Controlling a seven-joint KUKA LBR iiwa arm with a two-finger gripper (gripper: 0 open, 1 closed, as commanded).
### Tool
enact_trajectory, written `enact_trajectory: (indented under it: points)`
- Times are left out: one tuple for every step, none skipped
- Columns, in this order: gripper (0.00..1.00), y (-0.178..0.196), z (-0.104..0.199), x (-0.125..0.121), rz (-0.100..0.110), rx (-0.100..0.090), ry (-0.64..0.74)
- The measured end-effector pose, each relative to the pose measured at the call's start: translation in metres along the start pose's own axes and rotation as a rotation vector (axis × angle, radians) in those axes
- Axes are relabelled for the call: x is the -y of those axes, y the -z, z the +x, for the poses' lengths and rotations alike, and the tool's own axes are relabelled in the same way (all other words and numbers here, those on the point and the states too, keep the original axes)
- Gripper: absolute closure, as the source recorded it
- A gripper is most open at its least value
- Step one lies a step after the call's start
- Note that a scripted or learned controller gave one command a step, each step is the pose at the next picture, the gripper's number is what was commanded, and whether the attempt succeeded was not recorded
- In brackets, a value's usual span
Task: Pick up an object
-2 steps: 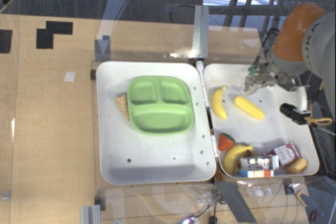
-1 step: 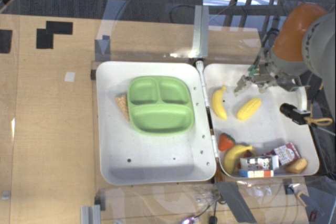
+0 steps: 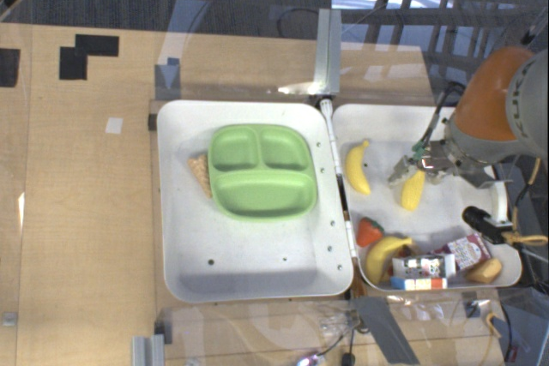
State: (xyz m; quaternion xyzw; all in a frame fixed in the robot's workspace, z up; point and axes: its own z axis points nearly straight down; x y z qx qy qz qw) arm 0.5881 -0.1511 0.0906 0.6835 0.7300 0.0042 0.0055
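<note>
We see our gripper [image 3: 415,168] grasping a small banana [image 3: 413,190], with a larger banana [image 3: 357,168] to its left.

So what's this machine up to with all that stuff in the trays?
A robot arm is reaching in from the right over the right bin, trying to pick something up. Its gripper sits right at a small banana; whether it has a grip is hard to tell. Another banana lies beside it, with more items piled at the bin's near edge. The left bin holds a green plate.
</note>
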Motion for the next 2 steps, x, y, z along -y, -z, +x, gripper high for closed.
enact_trajectory:
  points:
    - [1.00,0.013,0.002,-0.004,-0.008,-0.002,0.001]
    - [1.00,0.100,0.044,-0.061,0.007,-0.001,-0.179]
